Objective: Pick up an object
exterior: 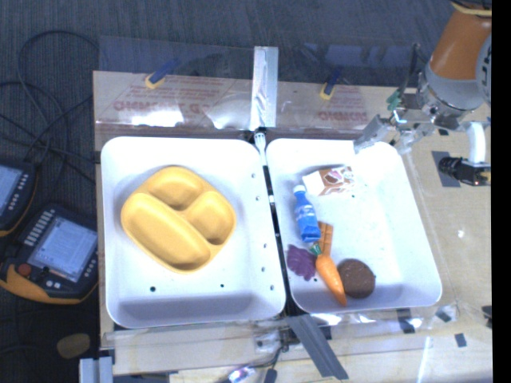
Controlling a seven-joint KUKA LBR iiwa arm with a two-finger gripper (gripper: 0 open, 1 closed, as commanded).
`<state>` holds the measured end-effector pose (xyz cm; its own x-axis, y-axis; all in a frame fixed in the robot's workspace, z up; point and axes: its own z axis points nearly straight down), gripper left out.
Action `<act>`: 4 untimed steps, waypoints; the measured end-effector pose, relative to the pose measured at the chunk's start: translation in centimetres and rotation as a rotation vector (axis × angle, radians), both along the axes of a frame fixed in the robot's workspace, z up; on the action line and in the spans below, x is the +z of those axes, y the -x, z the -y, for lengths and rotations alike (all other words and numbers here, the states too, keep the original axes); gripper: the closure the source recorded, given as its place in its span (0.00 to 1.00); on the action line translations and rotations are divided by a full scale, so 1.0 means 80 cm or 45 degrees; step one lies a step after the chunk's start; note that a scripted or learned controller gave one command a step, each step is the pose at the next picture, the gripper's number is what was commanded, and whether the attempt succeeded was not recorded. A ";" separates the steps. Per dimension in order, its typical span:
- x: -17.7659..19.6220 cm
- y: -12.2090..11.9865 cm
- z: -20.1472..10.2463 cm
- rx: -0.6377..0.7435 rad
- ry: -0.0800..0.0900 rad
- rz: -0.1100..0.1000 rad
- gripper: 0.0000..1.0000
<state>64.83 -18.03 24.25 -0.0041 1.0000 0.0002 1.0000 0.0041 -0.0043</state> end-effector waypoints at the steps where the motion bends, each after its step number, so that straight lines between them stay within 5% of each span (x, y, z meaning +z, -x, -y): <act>1: -0.046 -0.025 -0.038 -0.601 0.006 -0.002 0.00; 2: 0.028 -0.025 -0.129 -0.474 0.007 0.000 0.00; 3: -0.077 0.011 -0.176 -0.371 0.004 -0.004 0.00; 4: -0.076 -0.025 -0.184 0.193 0.001 0.000 0.00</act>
